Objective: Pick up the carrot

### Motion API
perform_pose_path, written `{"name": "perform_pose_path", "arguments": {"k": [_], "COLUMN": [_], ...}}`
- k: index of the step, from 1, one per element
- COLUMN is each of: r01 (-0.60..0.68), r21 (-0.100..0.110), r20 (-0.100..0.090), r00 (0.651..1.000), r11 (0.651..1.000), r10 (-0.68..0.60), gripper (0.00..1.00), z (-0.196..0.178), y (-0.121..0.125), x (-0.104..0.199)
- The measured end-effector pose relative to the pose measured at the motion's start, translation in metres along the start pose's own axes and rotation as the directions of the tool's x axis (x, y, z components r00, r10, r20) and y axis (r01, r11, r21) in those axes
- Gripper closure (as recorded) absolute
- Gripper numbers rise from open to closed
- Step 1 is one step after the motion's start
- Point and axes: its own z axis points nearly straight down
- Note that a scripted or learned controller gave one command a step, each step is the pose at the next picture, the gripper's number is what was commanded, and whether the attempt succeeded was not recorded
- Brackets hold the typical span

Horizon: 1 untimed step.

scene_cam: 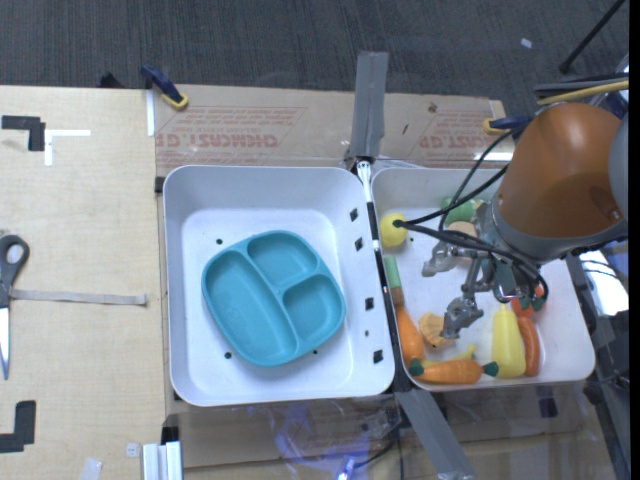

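Right now the tool (462,315) hovers over the right bin (570,363), above the carrot (452,371); its opening is unclear.

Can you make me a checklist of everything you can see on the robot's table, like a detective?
Surface: two white bins side by side; the left bin and the right bin sit on a cardboard sheet.
Job's things: two carrots in the right bin, one along its left wall, one along its near wall.
Clutter: blue divided plate in the left bin; yellow ball, yellow toy food and other small toys in the right bin.
Gripper: gripper hangs over the right bin, holding nothing.
Cables: black cable running to the arm.
Surroundings: scissors on the bench at left; dark carpet behind.
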Motion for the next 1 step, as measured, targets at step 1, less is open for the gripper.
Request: {"name": "perform_pose_path", "arguments": {"k": [1], "r01": [0.386], "r21": [0.000], "r20": [0.002], "r00": [0.922], "r11": [0.922], "r10": [-0.386], "gripper": [0.00], "z": [0.0000], "y": [0.0150], "x": [0.0075]}}
